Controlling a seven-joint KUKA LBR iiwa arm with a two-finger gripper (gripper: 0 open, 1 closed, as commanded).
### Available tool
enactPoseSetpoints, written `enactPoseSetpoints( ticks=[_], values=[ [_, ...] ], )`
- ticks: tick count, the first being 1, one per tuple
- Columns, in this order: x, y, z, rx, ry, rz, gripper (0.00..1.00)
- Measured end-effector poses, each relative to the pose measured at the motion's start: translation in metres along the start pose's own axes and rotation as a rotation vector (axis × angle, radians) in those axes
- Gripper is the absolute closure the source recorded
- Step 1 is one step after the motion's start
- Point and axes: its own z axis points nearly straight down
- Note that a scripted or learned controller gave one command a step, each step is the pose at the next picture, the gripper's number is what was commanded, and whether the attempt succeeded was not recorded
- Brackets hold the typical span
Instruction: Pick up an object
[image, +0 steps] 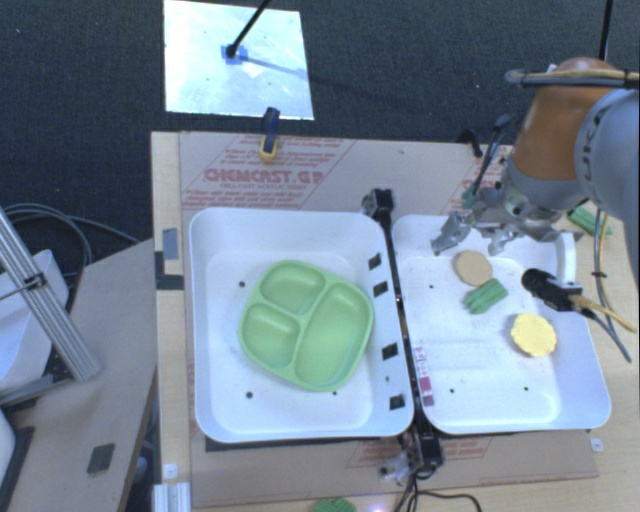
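The claw (472, 240) hangs spread, pinching nothing, over the far part of the right bin (500, 400). The tan round biscuit (473, 267) lies just nearward of its tips and is likely the easiest pick. Beside it, the green ridged block (485, 297) slants; the yellow disc (533, 335) lies farther off

right bin (500, 400) has loads of open floor across its near half and down its left side. the clutter sits far right: a tan disc (473, 267), a green ridged piece (485, 297) just near of it, and a yellow round thing (533, 335) a bit apart to the right. the arm (560, 140) hangs over that far corner. left bin (215, 300): the green divided plate (305, 323) fills the middle, leaving only bare strips round the edges.
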Motion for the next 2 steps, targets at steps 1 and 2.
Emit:
enactPoseSetpoints(
  ticks=[1, 2],
  values=[
    [-0.077, 0.022, 0.098, -0.003, -0.001, 0.005, 0.0],
    [-0.073, 0.023, 0.083, -0.005, -0.002, 0.0, 1.0]
  ],
)
